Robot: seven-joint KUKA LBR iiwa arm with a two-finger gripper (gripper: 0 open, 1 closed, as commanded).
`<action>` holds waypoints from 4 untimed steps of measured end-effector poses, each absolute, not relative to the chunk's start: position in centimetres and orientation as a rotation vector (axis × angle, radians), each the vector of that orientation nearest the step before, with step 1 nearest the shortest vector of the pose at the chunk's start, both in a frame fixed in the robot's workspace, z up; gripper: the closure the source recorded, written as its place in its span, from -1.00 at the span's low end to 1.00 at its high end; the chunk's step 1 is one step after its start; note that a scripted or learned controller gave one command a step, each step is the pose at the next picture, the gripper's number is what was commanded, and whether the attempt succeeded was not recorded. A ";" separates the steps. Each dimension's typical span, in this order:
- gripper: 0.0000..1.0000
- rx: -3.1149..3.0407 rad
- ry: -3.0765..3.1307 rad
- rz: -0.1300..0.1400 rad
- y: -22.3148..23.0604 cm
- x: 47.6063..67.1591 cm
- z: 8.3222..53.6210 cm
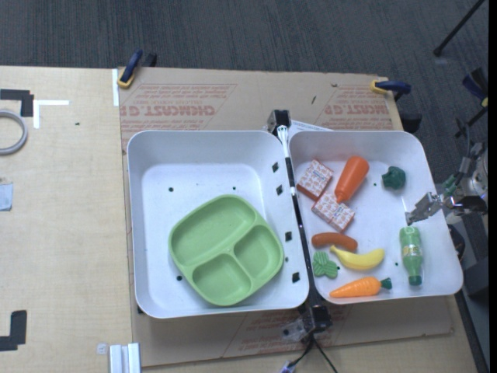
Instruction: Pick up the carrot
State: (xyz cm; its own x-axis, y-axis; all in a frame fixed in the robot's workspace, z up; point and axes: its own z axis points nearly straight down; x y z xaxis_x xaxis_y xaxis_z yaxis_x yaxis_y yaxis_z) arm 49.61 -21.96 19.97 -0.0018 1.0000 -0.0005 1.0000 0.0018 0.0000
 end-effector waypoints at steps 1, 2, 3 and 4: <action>-1.00 2.070 2.363 0.000 -14.0 49.5 20.1; -1.00 1.908 2.496 0.000 -7.0 48.8 19.3; -1.00 1.719 2.629 0.001 -2.0 47.8 19.2; 1.00 1.721 2.625 0.003 -2.0 48.0 20.2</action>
State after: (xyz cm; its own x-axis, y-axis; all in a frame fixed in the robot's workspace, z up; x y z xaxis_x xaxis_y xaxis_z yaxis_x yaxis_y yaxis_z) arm 48.02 -2.02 20.20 -0.3988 0.9170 -0.0017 0.9170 0.3988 0.0031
